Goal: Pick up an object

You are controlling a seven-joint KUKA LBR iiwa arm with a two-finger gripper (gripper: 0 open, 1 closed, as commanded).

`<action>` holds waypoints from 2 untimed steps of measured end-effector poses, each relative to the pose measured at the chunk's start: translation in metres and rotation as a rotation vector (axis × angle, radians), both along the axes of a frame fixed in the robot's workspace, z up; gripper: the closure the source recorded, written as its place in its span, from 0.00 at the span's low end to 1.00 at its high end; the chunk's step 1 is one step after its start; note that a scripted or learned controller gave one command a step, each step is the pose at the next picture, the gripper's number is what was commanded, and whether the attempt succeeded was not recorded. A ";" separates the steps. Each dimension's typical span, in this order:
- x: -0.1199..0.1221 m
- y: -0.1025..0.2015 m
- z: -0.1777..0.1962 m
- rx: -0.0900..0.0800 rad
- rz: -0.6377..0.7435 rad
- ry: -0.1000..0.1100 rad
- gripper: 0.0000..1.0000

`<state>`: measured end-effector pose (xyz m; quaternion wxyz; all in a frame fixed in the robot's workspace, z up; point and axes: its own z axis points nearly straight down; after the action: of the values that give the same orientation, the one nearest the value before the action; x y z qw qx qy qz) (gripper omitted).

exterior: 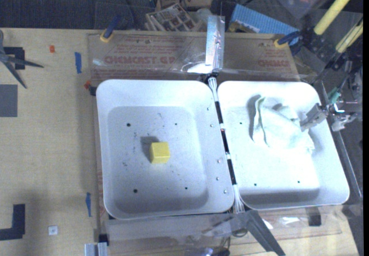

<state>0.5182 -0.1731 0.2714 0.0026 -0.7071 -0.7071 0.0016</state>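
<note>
Small yellow block (159, 152) lies flat on floor of left shallow white bin (115, 99), near centre, alone there. Right shallow white bin (323, 191) touches it along shared middle rim; crumpled white cloth with pale green edge (271, 125) heaped in its upper half. Grey two-finger gripper (308, 119) reaches in from right over cloth's right side, well apart from block. Finger state: cannot tell, too blurred. Bins sit on light wooden bench (46, 151).
</note>
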 end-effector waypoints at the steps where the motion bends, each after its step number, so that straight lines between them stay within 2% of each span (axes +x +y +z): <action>1: -0.010 0.042 -0.131 -0.001 -0.037 -0.001 0.00; 2: 0.092 0.047 -0.182 -0.005 0.140 -0.017 0.00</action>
<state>0.6105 -0.1261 0.0898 -0.0053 -0.6558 -0.7550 -0.0024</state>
